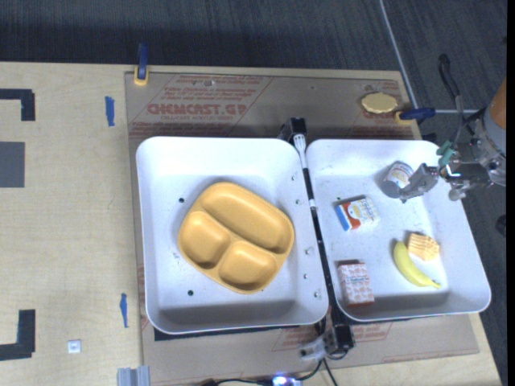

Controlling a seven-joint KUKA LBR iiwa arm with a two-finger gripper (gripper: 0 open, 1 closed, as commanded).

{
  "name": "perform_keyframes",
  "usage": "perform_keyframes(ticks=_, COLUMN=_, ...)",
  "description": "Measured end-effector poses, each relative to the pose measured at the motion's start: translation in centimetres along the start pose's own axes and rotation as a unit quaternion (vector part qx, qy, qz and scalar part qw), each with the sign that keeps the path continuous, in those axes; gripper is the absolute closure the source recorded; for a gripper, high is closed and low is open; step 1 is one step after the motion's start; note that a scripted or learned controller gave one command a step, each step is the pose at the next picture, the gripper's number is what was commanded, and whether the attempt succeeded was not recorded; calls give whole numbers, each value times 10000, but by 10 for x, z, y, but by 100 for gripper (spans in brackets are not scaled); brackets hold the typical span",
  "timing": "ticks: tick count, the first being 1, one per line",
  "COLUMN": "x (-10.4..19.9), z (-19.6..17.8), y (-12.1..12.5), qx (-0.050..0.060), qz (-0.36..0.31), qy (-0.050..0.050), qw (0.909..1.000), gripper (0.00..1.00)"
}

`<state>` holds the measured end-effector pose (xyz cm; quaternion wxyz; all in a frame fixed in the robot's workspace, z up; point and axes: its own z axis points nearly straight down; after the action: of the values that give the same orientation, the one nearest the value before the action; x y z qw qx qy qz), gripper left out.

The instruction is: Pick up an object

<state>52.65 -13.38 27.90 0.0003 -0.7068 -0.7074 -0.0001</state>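
Though low over the arm-side bin, cannot tell whether jaws spread or pressed together; too small and dark against the wrist hardware. Reaching in across that bin's outer wall, at its far outer quarter. Tips close beside a crumpled silver-grey object, possibly touching its outer side; cannot be sure of contact. Nothing seen between the jaws, nothing lifted.

Logged inside the arm-side bin:
- silver-grey object, far half, roughly mid-width, resting on the floor.
- small white carton with orange and blue print, middle of the bin, toward the inner wall.
- brown speckled box, near inner corner, close to the near rim.
- banana, near outer part, lying flat.
- pale yellow ridged block, touching or overlapping the banana's far side.

Outside the arm-side bin: second white bin flush against its inner wall, holding a yellow divided tray. Small tan disc on the desk beyond the far rim. Thin cable or rod running away past the far outer corner.

Progress, judged: approach largely done, grasp not confirmed, lift not begun. Likeliest target by position: the silver-grey object. Left to do: close on it securely, raise it clear of the bin floor, hold it there. Risk, judged: crumpled, shiny surface likely to slip or roll away from an off-centre pinch; aim looks offset toward the object's outer edge rather than squarely over it.
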Motion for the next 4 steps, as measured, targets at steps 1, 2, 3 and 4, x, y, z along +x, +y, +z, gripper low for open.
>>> perform_keyframes(ticks=1, x=-28, z=89, y=-47, qx=-6, qz=7, qy=-4, qw=10000, gripper=0)
perform_keyframes(ticks=2, x=-9, z=193, y=-46, qx=-23, qz=6, qy=-6, qw=10000, gripper=0)
perform_keyframes(ticks=3, x=-10, z=182, y=-44, qx=-53, qz=11, qy=-22, qw=10000, gripper=100)
perform_keyframes(ticks=4, x=37, z=135, y=12, qx=-14, qz=-6, qy=-2, qw=10000, gripper=100)
